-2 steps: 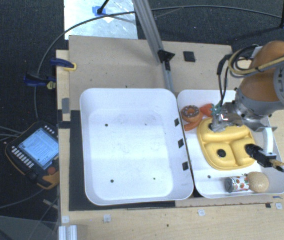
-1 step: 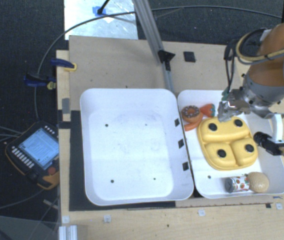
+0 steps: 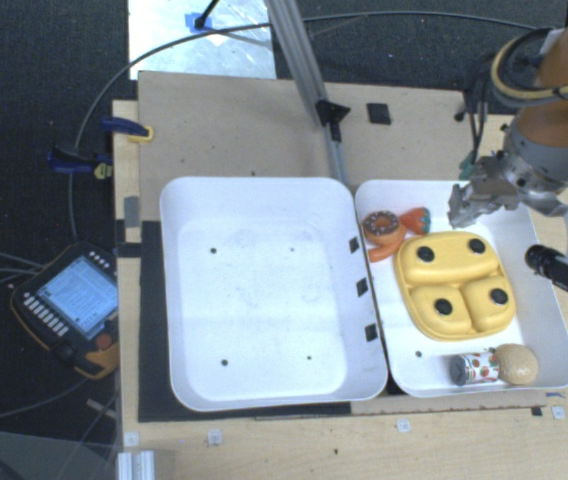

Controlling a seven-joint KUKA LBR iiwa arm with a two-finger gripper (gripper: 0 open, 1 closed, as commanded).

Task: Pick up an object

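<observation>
So the biggest thing to grab here is a yellow plastic tray piece (image 3: 455,286), a chunky rounded moulding with three shallow wells and a dark dot or hole in most of them. It's lying flat in the middle of the right bin (image 3: 547,298), turned a little askew. Just to its left, at the far left corner of that bin, there's a little donut (image 3: 381,227) with brown icing and sprinkles, and touching it on the right something orange-red (image 3: 416,219) that looks like a toy carrot or pepper; it's too small to say which. Down at the near edge of the same bin sit a small can (image 3: 475,369) with a red-and-white pattern lying on its side and, right beside it, a tan roundish lump (image 3: 516,363), potato-ish.

The gripper (image 3: 471,205) hangs over the far edge of the right bin, just beyond the yellow piece. Honestly can't tell how it's set, since it's a grey blur from this angle.

The left bin (image 3: 179,298) is next door, touching along the middle. Off the bench to the left lies a teach pendant (image 3: 69,303) with a lit screen.
</observation>
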